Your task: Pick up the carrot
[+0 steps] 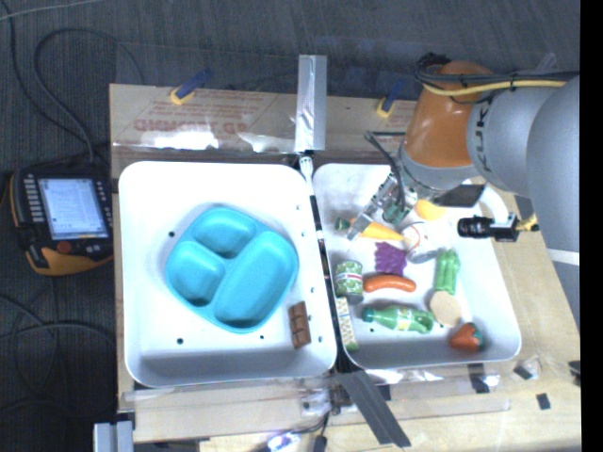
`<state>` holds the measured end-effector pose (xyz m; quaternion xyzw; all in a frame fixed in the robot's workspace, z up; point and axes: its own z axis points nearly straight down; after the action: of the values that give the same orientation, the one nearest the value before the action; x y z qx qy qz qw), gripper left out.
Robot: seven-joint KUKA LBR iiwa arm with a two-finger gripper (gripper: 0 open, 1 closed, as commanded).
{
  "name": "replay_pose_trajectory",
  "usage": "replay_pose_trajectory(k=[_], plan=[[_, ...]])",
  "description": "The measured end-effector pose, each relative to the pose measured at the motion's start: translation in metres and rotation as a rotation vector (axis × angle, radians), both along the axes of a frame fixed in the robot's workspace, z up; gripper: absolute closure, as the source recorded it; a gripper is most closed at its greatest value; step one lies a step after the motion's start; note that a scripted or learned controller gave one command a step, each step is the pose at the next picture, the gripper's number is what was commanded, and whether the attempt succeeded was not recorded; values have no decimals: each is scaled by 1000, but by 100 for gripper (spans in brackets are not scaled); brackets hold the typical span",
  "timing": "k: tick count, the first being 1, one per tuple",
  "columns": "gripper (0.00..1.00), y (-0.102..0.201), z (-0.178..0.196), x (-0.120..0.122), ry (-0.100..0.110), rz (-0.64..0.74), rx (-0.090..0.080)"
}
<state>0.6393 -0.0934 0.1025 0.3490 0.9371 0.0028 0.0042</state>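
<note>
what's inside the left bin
The left bin holds a blue sectioned tray and a small brown chocolate bar. Whatever lies beneath the tray is covered.

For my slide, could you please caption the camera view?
KUKA arm's claw poised at the carrot among toy foods in the right bin; blue tray beside.

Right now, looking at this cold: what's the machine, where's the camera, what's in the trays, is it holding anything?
One fixed camera looks down at a slant on a bench with two shallow white bins. The grey arm with the orange band is a KUKA iiwa, reaching in from the right. Its gripper sits low in the right bin, next to the carrot; whether it grips anything is unclear. That bin also holds toy food: purple grapes, a sausage, a green bottle. The left bin holds a blue divided plate and a small chocolate bar.
</note>
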Motion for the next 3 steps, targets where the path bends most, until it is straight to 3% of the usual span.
replay_pose_trajectory(k=[1,2,3], plan=[[100,-47,43,10,8,104,-6],[0,-46,43,10,8,104,-6],[0,2,93,15,6,230,-6]])
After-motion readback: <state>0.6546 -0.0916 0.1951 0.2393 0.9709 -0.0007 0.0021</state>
